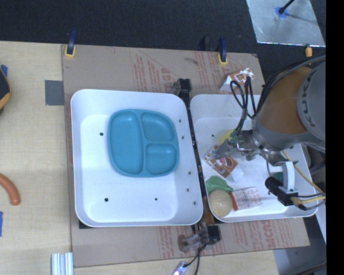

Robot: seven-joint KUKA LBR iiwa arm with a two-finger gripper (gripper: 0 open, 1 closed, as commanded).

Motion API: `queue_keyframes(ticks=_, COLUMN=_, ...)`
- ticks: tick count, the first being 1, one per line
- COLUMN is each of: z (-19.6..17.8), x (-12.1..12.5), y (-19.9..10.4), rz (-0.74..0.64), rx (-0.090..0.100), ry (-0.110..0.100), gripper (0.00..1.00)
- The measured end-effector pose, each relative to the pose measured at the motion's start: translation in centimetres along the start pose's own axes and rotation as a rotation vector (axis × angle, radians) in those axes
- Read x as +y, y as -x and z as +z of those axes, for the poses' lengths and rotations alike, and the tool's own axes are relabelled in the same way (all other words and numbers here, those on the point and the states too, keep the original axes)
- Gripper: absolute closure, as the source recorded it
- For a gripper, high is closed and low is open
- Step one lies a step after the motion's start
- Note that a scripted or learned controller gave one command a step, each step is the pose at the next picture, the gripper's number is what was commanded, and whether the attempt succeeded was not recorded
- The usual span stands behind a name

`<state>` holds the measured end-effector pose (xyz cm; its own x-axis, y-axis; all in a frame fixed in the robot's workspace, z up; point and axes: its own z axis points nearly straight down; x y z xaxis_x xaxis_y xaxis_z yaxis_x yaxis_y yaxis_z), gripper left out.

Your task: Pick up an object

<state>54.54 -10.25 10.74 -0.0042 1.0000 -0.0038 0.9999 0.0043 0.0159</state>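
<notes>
1. Two white bins: left bin [80, 153], right bin [203, 110].
2. One blue divided plate [142, 142], in left bin.
3. One brown snack packet [222, 164], one green item [218, 184], one round tan item [219, 202], one red-and-white wrapper [246, 197], all in right bin.
4. One sausage [7, 188], on bench at far left.

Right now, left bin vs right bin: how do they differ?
The left bin holds a single blue divided plate; the right bin holds a clutter of small items, including a green piece and a round tan object. The gripper is over the right bin, not the left. Both are shallow, white and side by side.
</notes>
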Motion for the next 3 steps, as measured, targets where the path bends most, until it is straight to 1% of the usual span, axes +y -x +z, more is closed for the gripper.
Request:
queue_keyframes(ticks=1, z=0.5, x=4.8, y=0.9, rz=-0.001, rx=0.006, ry=-0.003, gripper=0.00)
queue_keyframes(ticks=2, z=1.6, x=10.1, y=5.0, rz=0.000, rx=0.003, ry=-0.017, gripper=0.00)
queue_keyframes(ticks=3, z=1.7, x=9.9, y=6.5, rz=-0.002, rx=0.008, ry=-0.017, gripper=0.00)
